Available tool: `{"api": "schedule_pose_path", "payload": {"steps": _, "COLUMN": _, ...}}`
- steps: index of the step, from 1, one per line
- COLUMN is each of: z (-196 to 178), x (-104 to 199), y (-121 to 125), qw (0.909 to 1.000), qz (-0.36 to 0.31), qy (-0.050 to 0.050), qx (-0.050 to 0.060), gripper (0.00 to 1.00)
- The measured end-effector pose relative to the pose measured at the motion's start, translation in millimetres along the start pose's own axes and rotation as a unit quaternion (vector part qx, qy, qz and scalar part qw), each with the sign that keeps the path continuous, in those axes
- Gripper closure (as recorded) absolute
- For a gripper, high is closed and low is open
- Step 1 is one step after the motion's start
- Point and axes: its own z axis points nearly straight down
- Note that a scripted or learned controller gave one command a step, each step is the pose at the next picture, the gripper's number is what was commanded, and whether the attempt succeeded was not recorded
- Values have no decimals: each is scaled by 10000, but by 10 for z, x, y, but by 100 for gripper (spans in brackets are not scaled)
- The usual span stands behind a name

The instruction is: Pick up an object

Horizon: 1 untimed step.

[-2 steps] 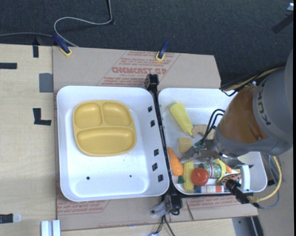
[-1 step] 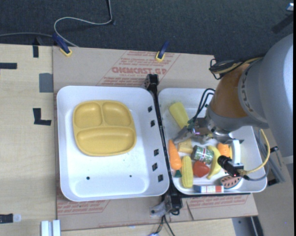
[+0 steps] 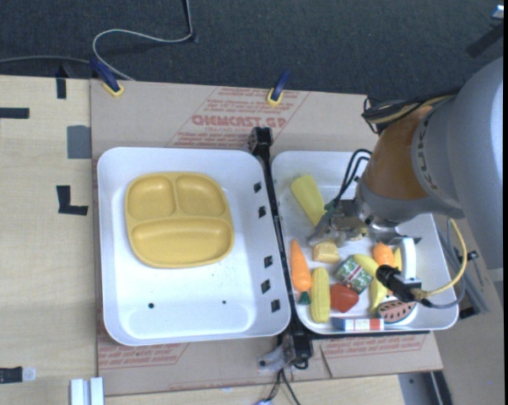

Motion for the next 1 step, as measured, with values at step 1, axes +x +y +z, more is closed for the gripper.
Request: {"api": "schedule_pose_path", "payload": {"steps": 1, "z": -1112, "x": 514, "y": -531, "qw": 10000, "qz": -6, "qy": 8, "qx": 21, "gripper": 100}}
